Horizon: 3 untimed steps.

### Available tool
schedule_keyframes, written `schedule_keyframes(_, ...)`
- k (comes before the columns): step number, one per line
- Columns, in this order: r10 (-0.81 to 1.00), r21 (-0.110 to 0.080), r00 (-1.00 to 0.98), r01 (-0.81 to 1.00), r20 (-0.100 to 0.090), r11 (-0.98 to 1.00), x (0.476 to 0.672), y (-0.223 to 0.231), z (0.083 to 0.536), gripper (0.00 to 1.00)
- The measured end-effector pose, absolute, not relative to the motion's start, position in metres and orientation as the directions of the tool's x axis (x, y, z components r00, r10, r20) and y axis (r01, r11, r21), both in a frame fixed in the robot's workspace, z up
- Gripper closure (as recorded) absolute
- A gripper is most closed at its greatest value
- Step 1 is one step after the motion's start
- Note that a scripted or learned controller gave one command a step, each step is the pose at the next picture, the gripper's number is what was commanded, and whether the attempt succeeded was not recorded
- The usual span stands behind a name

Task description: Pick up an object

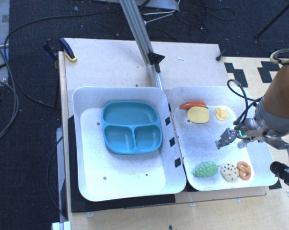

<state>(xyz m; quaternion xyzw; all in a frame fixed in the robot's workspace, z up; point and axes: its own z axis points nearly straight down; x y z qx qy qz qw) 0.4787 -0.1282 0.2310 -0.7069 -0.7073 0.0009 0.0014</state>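
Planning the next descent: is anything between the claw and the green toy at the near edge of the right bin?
Nothing visible. The claw hangs above bare bin floor, and the green toy lies below and to its left with open floor between. The cookie and pretzel sit beside the toy, off that line.

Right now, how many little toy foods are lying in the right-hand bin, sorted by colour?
Yellow: 2, a large piece and a small piece
Red-orange: 1, a sausage-like piece
Green: 1, a bumpy piece
Speckled pale: 1, a cookie
Orange-brown: 1, a pretzel
Total: 6
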Motion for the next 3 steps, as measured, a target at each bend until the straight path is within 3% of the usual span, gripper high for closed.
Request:
schedule_keyframes(1, 1.0, -0.001, -0.001, 1.0, 0.0, 0.001, 0.479, -0.128, 0.232, 0.0)
schedule_keyframes(3, 1.0, -0.004, 0.002, 1.0, 0.001, -0.002, 0.487, -0.14, 0.137, 0.0)
